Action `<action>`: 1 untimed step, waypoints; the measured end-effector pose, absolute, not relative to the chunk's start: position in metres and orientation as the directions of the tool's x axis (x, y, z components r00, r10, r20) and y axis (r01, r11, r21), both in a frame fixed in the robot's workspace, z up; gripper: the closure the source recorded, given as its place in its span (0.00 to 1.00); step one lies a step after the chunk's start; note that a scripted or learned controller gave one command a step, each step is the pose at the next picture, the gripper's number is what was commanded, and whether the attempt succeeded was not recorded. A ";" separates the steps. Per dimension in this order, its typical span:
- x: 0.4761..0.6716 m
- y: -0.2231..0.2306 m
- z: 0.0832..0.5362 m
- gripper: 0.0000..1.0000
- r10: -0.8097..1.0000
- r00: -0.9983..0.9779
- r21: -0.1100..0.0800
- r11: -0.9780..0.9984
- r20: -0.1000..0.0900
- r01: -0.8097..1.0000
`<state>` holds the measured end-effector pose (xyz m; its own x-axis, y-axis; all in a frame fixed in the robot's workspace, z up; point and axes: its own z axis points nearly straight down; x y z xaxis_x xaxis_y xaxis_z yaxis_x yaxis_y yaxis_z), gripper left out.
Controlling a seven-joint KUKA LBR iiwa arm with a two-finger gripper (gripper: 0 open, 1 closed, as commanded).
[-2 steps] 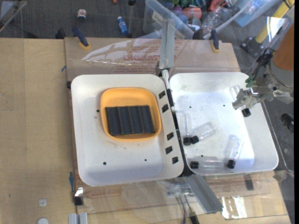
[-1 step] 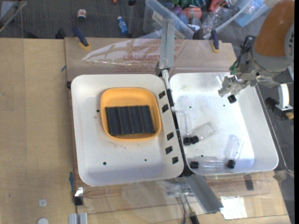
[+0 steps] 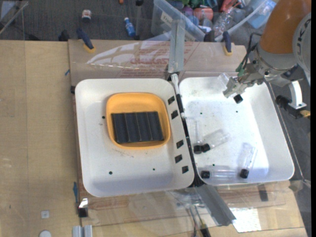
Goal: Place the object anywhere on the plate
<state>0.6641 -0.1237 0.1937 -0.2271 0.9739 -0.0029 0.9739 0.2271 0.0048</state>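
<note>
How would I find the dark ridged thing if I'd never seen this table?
Look at the left white bin of the two sitting side by side. In it lies a yellow plate, and the dark ridged block rests flat on that plate. It is dark and striped with grooves, unlike the clear little tubes scattered in the right bin.

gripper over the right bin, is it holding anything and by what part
It cannot be told. The gripper hangs over the right bin at its far edge, while three clear tubes lie on the bin floor, apart from it.
</note>
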 end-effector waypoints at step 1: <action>0.667 -0.089 0.187 1.00 0.910 -0.414 0.002 0.414 0.000 0.910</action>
